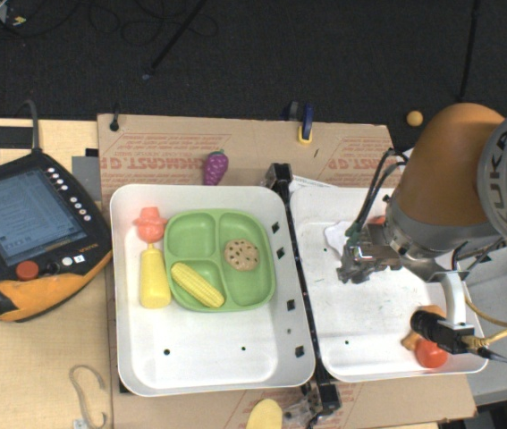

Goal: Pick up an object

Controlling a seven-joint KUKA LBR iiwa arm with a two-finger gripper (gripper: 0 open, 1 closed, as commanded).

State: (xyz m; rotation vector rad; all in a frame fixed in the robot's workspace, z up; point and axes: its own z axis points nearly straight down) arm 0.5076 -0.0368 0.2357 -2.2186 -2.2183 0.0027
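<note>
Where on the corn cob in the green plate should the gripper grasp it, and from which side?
Grip the corn cob across its narrow middle, coming straight down from above. It lies flat and diagonal in the green plate, so the fingers probably should straddle its long axis.

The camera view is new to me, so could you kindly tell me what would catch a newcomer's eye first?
The green divided plate in the left bin stands out, holding a corn cob and a cookie, with a yellow bottle and a pink toy beside it. Over the right bin hangs the grey and orange arm, its hand low above the bin floor. A red and orange toy lies in that bin's near right corner.
</note>
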